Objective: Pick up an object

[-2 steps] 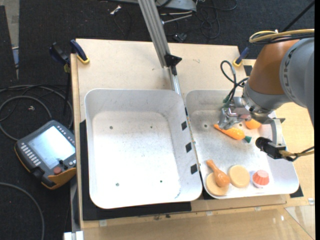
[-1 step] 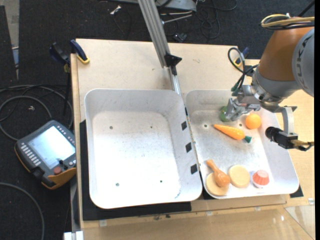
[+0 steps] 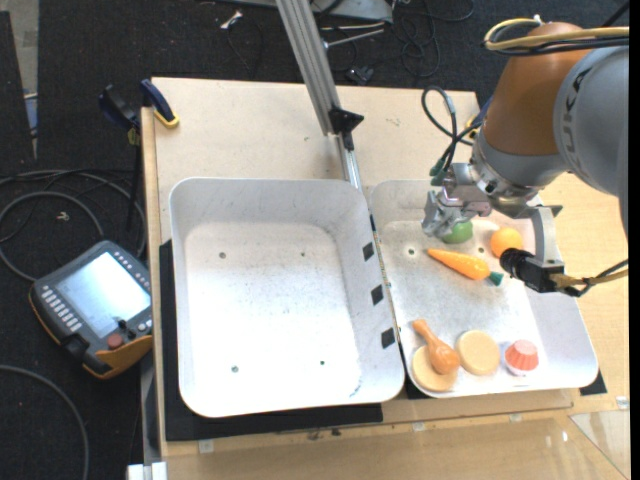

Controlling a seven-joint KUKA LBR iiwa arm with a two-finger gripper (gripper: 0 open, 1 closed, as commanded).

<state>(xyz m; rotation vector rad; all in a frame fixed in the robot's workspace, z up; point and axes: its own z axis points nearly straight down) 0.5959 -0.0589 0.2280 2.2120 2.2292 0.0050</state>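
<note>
**Gripper low over a green object in the right bin**

Nearest the camera, along the front edge of the right bin point(image 3: 560, 368), lay a row of toy foods: a tan drumstick-shaped piece point(image 3: 435, 346) resting on a pale flat disc point(image 3: 430, 370), a round cream-coloured biscuit point(image 3: 478, 352) just beside it, and a small pink-and-white cupcake point(image 3: 521, 357) at the right end of the row. The three sat close together, the biscuit between the other two.

Farther back, near the middle of the same bin, an orange carrot point(image 3: 460, 262) lay on its side with its green tip pointing right. Just behind its right end sat a round orange fruit point(image 3: 506, 240).

Behind the carrot's left end, the gripper point(image 3: 448, 220) was down at the bin floor, directly over a small green object point(image 3: 459, 232) that showed under its tip. Whether the fingers were spread or closed on that green piece could not be told, since the wrist hid them. The grey arm point(image 3: 560, 98) with its orange band reached in from the right above it.

The left bin point(image 3: 190, 268) sat alongside, its right wall touching the right bin. To the left of the bench, on the dark floor, lay a teach pendant point(image 3: 92, 306). At the far side, a silver metal strut point(image 3: 310, 53) slanted up from between the bins.
</note>
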